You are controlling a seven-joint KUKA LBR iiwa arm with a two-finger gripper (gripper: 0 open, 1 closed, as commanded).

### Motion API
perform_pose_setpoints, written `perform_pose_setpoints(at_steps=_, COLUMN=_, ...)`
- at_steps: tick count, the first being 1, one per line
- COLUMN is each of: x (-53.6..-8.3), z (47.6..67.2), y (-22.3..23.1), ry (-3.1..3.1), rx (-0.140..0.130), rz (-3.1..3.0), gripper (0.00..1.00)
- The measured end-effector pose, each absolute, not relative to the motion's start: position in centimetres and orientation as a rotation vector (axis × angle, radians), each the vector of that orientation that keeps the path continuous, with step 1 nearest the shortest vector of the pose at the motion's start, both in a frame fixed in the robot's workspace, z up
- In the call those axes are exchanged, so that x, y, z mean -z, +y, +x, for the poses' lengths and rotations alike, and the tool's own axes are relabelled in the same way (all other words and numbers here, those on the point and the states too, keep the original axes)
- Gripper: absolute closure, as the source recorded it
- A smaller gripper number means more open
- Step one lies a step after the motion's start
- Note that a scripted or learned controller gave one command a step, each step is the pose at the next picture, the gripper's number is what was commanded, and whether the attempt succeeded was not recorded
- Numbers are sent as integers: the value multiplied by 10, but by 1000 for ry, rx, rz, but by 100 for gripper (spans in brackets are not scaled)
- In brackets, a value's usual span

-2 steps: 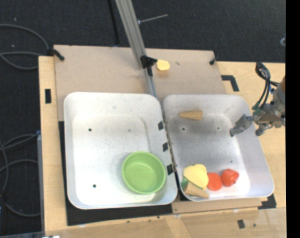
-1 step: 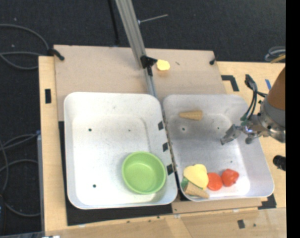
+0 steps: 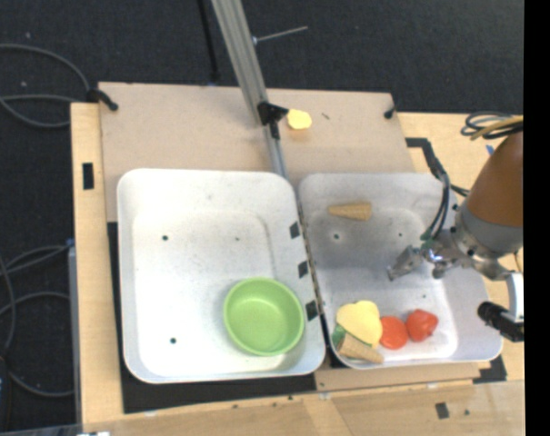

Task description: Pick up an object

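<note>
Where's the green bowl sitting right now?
The green bowl sits in the left bin, in its near right corner, close to the divide with the right bin and across from the yellow toy.

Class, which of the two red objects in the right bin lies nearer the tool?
The right-hand red object, nearest the arm; the other touches the yellow piece.

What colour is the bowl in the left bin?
The bowl is light green, clear in the camera view.
</note>
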State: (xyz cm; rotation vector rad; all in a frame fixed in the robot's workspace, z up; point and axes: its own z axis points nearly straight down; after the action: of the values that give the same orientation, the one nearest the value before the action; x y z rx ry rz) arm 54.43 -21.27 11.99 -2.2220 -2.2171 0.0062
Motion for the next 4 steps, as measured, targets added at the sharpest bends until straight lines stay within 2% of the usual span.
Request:
perform_pose_setpoints(at_steps=1, x=-134, z=547, y=-214, ry=-2217, rx=4, rz=-2232, gripper=100)
perform_pose_setpoints(at_steps=2, x=-178, z=545, y=-214, ry=-2224, rx=5, rz=-2227, gripper=100)
perform_pose_setpoints(at_steps=4, x=-279, z=556, y=-212, ry=-2232, rx=6, rz=-2221, gripper=100)
